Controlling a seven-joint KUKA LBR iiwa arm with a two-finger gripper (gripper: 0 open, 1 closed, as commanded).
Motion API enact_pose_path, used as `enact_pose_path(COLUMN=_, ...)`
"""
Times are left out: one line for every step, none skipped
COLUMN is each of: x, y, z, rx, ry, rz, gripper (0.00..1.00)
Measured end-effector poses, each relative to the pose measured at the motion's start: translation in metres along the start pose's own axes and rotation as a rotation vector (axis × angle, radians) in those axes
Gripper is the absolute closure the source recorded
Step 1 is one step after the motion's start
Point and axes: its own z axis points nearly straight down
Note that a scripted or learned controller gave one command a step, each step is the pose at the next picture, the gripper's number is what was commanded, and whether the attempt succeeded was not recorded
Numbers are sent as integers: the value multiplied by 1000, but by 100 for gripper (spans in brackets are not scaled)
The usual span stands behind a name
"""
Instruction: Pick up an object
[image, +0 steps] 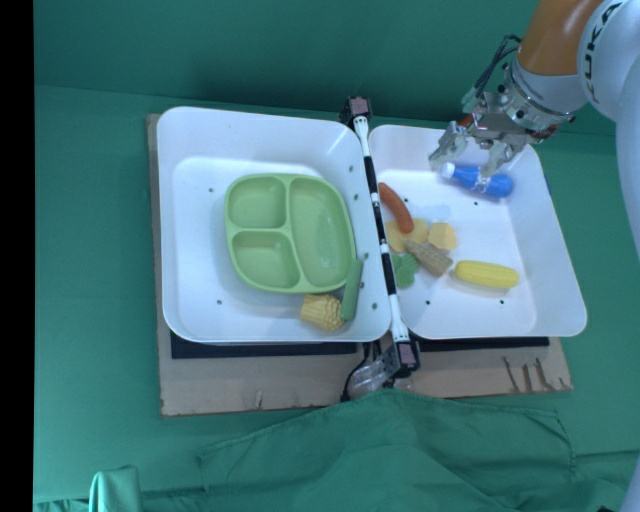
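Camera view: the two-finger gripper (468, 160) is spread open astride the blue plastic bottle with white cap (478, 179), which lies in the right white bin (560, 290), positioned for closing; nothing is grasped yet.

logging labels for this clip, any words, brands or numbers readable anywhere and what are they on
"KU": dark letters on the grey arm at the top right edge, cut off by the frame, so the full word cannot be read.
Blue bottle under the pincer: no readable label.
Green divided plate, toy food and both bins: no print to be seen.
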Motion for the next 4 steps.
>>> enact_pose_path(x=0, y=0, z=0, rx=0, ry=0, rz=0, gripper=0)
enact_pose_path(x=-9, y=4, z=45, rx=3, ry=-2, rz=1, gripper=0)
enact_pose_path(x=-11, y=4, z=95, rx=3, ry=-2, rz=0, gripper=0)
enact_pose_path(x=-12, y=7, z=78, rx=-8, ry=-4, rz=3, gripper=100)
